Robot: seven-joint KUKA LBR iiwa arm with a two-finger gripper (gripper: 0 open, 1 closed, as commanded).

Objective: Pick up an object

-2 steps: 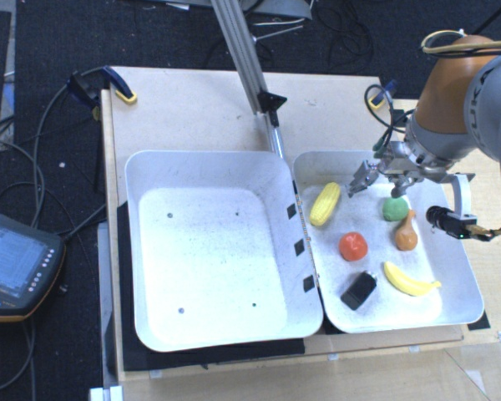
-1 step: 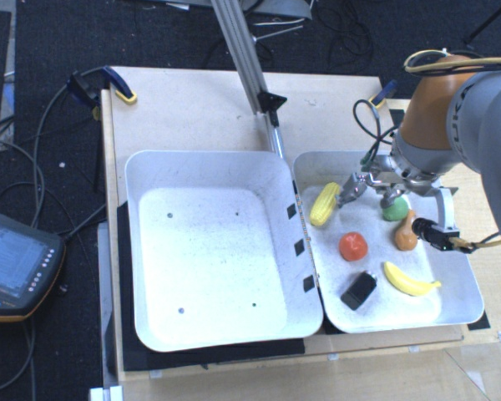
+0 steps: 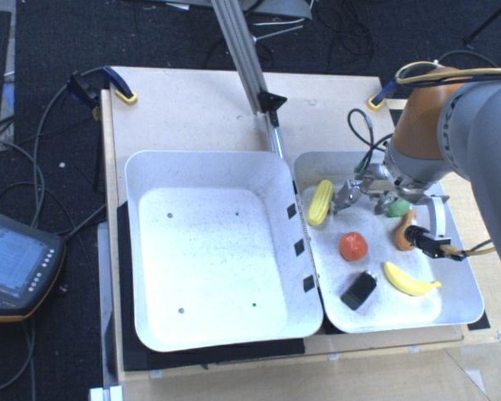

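The right bin [image 3: 455, 307] holds a yellow corn cob [image 3: 320, 201], a red tomato [image 3: 353, 246], a black block [image 3: 359, 290], a banana [image 3: 411, 279], an orange carrot [image 3: 402, 233] and a green object [image 3: 398, 209]. My gripper [image 3: 349, 196] hangs low over the back of this bin, just right of the corn cob and left of the green object. Nothing can be seen held in it. The wrist and its cables partly hide the green object.
The left bin [image 3: 209, 249] lies beside the right one, and their inner walls meet at a ridge with black clips [image 3: 301, 245]. A slanted metal pole [image 3: 246, 48] crosses above the back of the bench. A teach pendant [image 3: 12, 266] rests off the bench at left.
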